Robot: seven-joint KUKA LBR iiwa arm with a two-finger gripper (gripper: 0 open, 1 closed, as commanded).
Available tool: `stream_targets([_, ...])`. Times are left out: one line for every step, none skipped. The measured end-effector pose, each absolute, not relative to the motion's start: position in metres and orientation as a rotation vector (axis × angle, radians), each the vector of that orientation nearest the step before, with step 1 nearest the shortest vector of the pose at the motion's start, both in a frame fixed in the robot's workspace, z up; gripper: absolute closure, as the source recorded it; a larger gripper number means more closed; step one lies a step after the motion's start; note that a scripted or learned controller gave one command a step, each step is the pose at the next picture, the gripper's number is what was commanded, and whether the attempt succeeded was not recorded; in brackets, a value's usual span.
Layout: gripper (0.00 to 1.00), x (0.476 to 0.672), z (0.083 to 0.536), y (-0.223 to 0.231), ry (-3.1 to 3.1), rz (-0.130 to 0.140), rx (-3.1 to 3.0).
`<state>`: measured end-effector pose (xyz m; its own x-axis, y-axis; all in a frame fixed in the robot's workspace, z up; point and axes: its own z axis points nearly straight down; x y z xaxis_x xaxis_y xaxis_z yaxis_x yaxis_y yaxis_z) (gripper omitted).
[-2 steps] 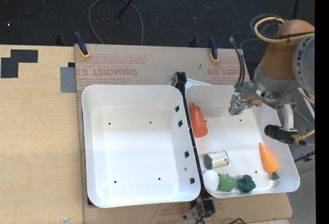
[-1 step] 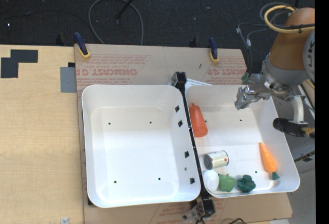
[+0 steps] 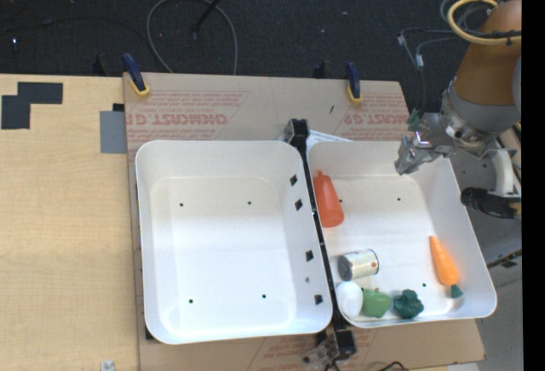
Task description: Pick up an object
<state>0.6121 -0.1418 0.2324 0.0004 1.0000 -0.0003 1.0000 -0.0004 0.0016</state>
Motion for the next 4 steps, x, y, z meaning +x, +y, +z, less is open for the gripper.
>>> stream_targets([1.0, 0.597, 0.236, -0.085, 2.226, 0.001, 2.218])
stream_targets([1.0, 0.581, 0.224, -0.038, 2.226, -0.001, 2.219])
stream_targets([1.0, 0.567, 0.228, 0.006, 2.224, 0.0, 2.219])
stream_targets([1.0, 0.537, 0.218, 0.051, 2.226, -0.001, 2.219])
